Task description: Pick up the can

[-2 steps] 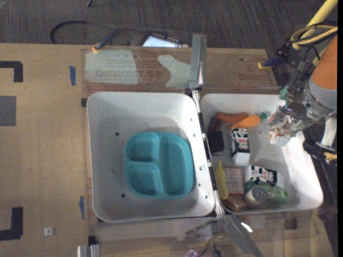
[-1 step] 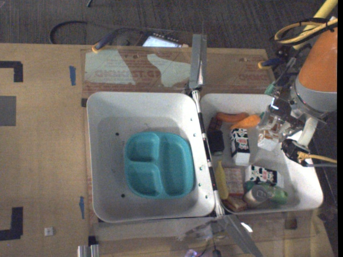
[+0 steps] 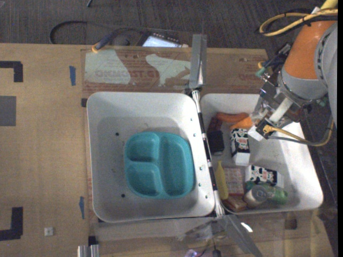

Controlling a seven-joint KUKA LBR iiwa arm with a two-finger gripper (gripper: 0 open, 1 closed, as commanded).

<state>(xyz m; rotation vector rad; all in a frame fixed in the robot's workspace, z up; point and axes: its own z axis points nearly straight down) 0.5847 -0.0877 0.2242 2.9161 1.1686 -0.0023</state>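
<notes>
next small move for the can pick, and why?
Probably translate the gripper toward the near corner of the right bin, then descend. The can lies on its side there, apart from the gripper, which sits over the bin's far end.

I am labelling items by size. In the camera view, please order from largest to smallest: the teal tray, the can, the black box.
1. Teal tray, clearly largest.
2. Can.
3. Black box, only slightly smaller-looking than the can, so that order is unsure.
</notes>
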